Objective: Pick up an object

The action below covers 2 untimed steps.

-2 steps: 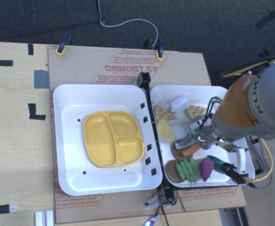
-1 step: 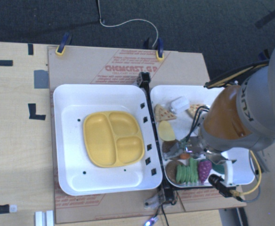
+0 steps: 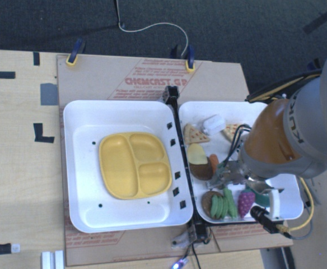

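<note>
1. Two shallow white bins sit side by side on a brown cardboard sheet (image 3: 152,80) laid over the tabletop (image 3: 18,167).
2. The left bin (image 3: 76,150) holds a yellow divided plate (image 3: 134,164) — three compartments, lying flat near the bin's middle.
3. The right bin (image 3: 289,203) carries a scatter of toy foods. A cracker-like wedge (image 3: 195,134) lies near its left wall, with a white piece (image 3: 213,123) just beside it toward the far rim.
4. Below the wedge lies a pale yellow and brown piece (image 3: 197,160), and an orange carrot-like piece (image 3: 214,162) touches its right side.
5. Along the near rim, a green pea pod (image 3: 224,204) rests against a brown piece (image 3: 209,197); a purple grape bunch (image 3: 246,202) lies just right of the pod.
6. The arm (image 3: 281,139) reaches in from the right, its grey and orange bulk covering much of the right bin.
7. The gripper (image 3: 229,175) sits low over the bin, just above the pea pod and beside the carrot-like piece — whether it is spread or closed cannot be told, and nothing is visibly held.
</note>
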Available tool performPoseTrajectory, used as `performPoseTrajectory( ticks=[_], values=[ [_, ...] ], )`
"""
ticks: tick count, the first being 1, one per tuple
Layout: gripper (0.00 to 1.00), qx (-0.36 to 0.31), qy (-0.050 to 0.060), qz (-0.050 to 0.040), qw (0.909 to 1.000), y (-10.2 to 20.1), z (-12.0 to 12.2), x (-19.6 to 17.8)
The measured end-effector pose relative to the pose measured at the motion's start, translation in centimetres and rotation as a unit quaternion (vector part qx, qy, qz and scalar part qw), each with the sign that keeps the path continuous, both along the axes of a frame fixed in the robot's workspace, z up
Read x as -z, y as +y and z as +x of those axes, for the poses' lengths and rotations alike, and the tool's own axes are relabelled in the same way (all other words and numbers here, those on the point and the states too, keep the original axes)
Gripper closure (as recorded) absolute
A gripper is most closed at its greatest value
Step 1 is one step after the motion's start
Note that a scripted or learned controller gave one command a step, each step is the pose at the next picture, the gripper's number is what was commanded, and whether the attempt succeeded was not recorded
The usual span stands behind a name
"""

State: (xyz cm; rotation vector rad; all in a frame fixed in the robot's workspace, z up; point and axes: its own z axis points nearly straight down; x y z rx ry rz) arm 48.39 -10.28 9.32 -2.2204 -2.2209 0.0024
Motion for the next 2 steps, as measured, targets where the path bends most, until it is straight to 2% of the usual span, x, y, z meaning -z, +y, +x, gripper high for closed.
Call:
performPoseTrajectory(
  ticks=[1,2],
  values=[
    [1.0,0.0,-0.006,-0.0027,1.0,-4.9,3.6,-11.5],
    [1.0,-0.008,-0.008,0.0022,0.9999,10.2,7.3,-27.3]
  ],
)
